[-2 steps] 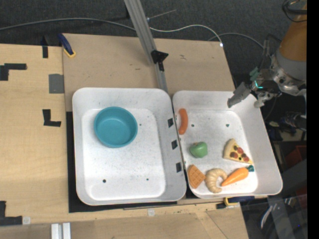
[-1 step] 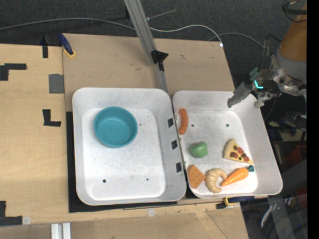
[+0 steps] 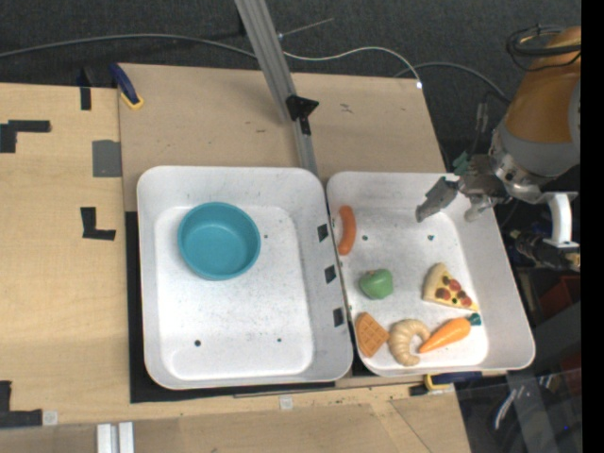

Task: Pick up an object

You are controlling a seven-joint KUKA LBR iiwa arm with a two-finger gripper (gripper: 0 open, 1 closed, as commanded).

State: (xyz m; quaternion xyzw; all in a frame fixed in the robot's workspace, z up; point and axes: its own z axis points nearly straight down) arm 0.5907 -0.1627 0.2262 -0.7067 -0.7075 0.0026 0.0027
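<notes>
Gripper (image 3: 451, 203), fingers spread wide and holding nothing, hangs over the right white plastic bin's (image 3: 500, 281) upper right corner, probably poised to descend. Nearest candidate, the toy pizza slice (image 3: 447, 289), lies below it, beside an orange toy carrot (image 3: 444, 334).

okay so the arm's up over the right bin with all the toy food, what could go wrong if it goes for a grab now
1. The croissant, carrot and waffle lie packed together, so a grab there may catch two or slip.
2. The gripper is near the right bin's far corner, away from the food; a straight descent would likely close on nothing.
</notes>
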